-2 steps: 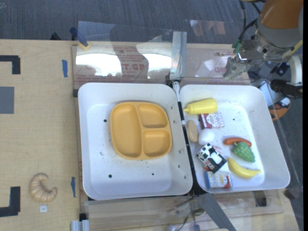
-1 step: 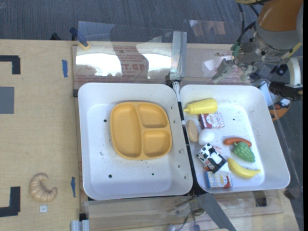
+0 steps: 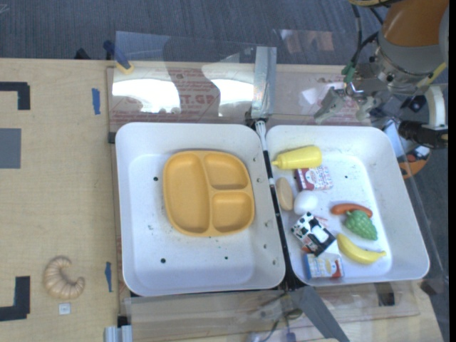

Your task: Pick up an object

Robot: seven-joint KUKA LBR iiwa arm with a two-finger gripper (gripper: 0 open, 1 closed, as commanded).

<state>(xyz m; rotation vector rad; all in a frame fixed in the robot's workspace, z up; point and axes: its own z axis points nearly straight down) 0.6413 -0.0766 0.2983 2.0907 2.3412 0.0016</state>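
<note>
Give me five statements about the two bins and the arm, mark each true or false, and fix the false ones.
1. The yellow divided tray lies in the left bin. True.
2. The banana lies in the left bin. False: it lies in the right bin, near its front edge.
3. The gripper is down among the objects in the right bin. False: it is beyond that bin's far edge, over the bench.
4. The croissant lies outside both bins, on the bench to the left. True.
5. The mustard bottle stands upright. False: it lies on its side.
</note>
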